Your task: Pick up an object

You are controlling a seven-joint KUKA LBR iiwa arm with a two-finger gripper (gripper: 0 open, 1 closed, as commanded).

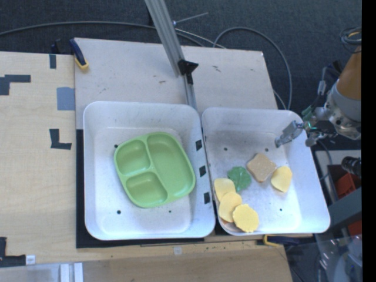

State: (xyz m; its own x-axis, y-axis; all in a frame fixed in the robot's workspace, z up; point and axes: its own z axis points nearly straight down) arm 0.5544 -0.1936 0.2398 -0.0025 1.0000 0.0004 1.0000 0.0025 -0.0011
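Note:
The right bin (305,210) holds a tan bread-like slice (261,167), a small green leafy piece (238,177) and several yellow pieces: one (282,179) beside the slice and three (230,204) overlapping at the bin's front left. My gripper (298,135) hangs over the bin's upper right rim, up and to the right of the tan slice and apart from it. Its fingers stand open with nothing between them. In the left bin (100,216) lies a light green divided plate (154,169).
A slanted metal pole (167,28) runs down to the seam between the bins at the back. Cables (247,37) loop behind the bench. A yellow-and-blue clamp (79,54) sits at the board's back left corner. Wooden tabletop extends to the left.

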